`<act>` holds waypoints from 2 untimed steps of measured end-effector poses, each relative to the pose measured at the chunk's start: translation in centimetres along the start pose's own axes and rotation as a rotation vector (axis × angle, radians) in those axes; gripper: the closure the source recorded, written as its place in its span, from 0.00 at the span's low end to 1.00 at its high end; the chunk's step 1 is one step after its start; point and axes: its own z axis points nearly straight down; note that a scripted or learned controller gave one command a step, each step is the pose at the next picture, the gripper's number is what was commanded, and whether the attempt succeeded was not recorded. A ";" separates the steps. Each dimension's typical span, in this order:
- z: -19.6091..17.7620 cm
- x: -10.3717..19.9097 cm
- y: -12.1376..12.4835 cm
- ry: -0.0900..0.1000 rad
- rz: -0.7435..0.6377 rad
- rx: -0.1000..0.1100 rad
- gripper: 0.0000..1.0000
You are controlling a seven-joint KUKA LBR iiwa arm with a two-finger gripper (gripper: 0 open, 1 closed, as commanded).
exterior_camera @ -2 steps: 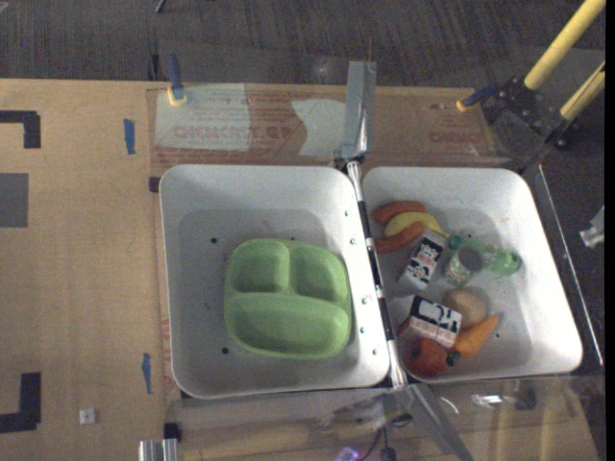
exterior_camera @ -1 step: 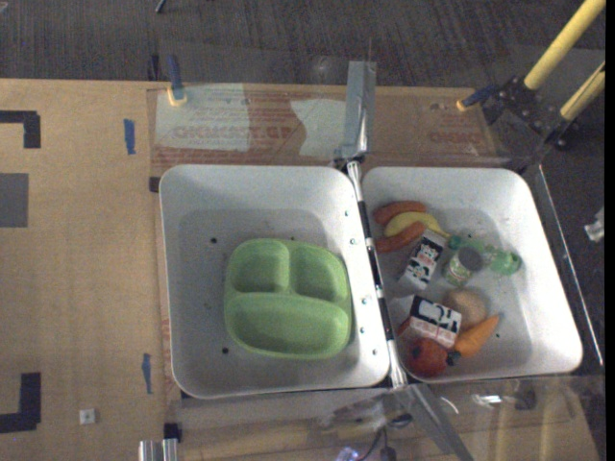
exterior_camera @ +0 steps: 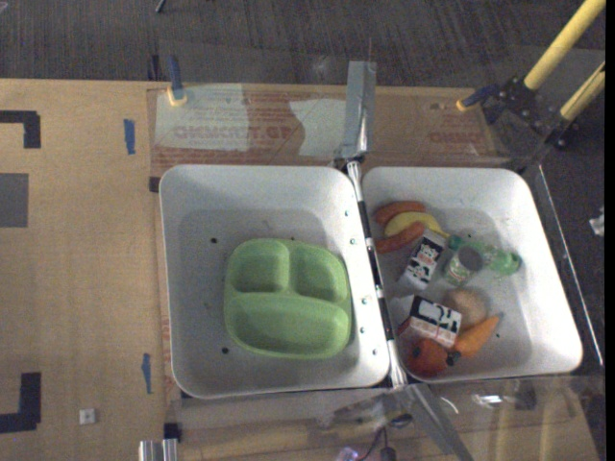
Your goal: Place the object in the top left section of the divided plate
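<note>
A light green divided plate (exterior_camera: 286, 301) lies in the left white bin (exterior_camera: 192, 248), a little right of the bin's middle. It has two small sections along its far side and one wide section along its near side. The top left section (exterior_camera: 258, 265) holds nothing. The right white bin (exterior_camera: 538, 248) holds the loose items: a yellow banana (exterior_camera: 417, 224) between two red sausages (exterior_camera: 398, 209), a small milk carton (exterior_camera: 423, 262), a green-tinted bottle (exterior_camera: 480, 260), a second carton (exterior_camera: 434, 322), a brownish round piece (exterior_camera: 468, 303), a carrot (exterior_camera: 478, 334) and a red piece (exterior_camera: 429, 356).
A metal bracket (exterior_camera: 357, 113) stands at the far end of the seam between the bins. Yellow poles on a dark clamp (exterior_camera: 567, 41) sit at the back right. The brown bench (exterior_camera: 77, 277) stretches to the left, with blue tape marks.
</note>
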 end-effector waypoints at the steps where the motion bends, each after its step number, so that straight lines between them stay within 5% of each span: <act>1: -1.1 -0.1 0.1 -0.005 -0.001 -0.005 1.00; 2: -2.2 -0.2 0.3 -0.010 -0.002 -0.009 1.00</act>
